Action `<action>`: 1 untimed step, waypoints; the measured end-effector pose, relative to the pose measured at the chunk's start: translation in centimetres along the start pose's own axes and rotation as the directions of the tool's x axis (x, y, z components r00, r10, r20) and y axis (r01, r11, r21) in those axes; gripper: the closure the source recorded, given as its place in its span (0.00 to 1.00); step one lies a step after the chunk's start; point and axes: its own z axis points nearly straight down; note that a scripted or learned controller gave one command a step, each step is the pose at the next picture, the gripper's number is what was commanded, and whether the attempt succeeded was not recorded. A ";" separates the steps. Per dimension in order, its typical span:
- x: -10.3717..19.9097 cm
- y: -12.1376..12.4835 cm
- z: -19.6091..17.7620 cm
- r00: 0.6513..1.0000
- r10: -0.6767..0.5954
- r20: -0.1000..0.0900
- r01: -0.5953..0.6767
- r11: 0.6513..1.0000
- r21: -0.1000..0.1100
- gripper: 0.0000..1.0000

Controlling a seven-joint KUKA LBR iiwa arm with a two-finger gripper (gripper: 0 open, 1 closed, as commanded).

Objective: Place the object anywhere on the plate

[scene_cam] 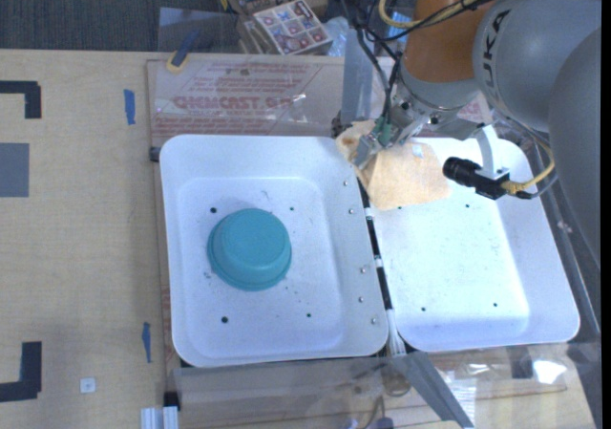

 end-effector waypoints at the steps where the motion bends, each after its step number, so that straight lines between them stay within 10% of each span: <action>1: -0.2 0.0 -4.0 1.000 0.001 0.000 -0.001 1.000 -0.003 1.00</action>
